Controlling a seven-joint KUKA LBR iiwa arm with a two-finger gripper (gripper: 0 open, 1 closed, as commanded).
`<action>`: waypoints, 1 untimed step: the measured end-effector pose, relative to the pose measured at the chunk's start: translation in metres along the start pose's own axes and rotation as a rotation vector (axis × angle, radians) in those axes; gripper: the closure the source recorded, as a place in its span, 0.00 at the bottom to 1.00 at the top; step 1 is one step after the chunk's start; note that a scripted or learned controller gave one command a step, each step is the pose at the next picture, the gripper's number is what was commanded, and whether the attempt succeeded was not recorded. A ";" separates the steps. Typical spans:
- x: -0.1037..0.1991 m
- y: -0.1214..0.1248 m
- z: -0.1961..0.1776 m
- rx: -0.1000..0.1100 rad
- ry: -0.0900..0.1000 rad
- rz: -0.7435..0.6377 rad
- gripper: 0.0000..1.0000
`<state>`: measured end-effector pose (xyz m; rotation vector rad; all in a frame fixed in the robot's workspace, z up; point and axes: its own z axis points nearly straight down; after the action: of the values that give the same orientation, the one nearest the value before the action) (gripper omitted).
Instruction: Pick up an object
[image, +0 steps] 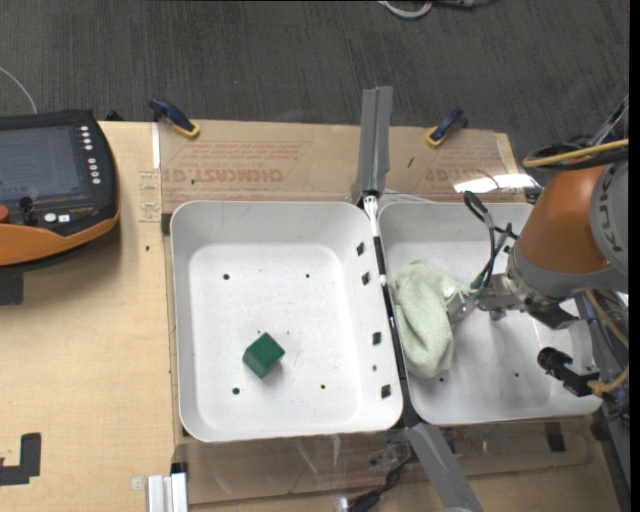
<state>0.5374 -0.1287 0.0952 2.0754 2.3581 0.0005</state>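
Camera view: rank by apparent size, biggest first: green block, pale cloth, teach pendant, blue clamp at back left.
1. Teach pendant, though the frame's left edge cuts it off.
2. Pale cloth, lying in the right bin.
3. Green block in the left bin.
4. Blue clamp, slightly smaller than the block; close call.

Even, fairly bright light falls from overhead — shadows are soft and short. The two white bins (200, 330) are close to washed out, their floors pale and flat. A hard patch of glare sits on the cardboard (497, 184) at about two o'clock. The green block (264, 355) throws a faint shadow toward six o'clock. Focus is soft throughout — the print on the cardboard is smeared, and edges look slightly grainy.
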 end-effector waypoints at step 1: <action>-0.001 0.000 -0.009 0.001 0.000 0.004 1.00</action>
<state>0.5370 -0.1296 0.1038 2.0808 2.3544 -0.0002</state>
